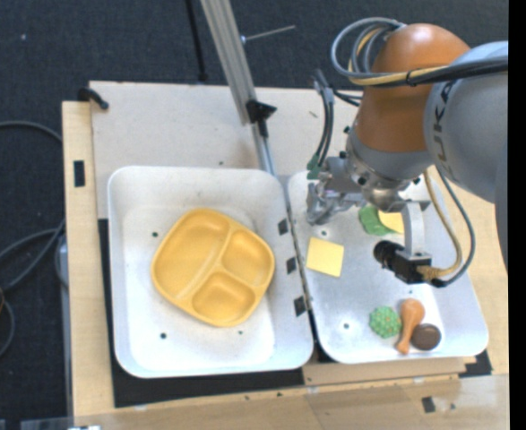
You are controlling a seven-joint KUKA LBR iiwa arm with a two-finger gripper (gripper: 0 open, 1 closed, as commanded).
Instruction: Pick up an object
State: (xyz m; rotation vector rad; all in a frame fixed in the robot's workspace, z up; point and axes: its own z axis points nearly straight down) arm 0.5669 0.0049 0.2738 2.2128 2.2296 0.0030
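Gripper (321, 206) hangs low over right bin (464, 316), near its upper-left corner; open or closed, cannot tell. Nearest target: yellow square (325, 257), just below it, lying flat. Best approach: centre over it, descend straight, avoiding the bin wall.

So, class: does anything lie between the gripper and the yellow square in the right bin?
Nothing visible does. The gripper sits at the right bin's upper-left corner, and the yellow square lies just below it on bare bin floor. The green ball lies farther away, near the front.
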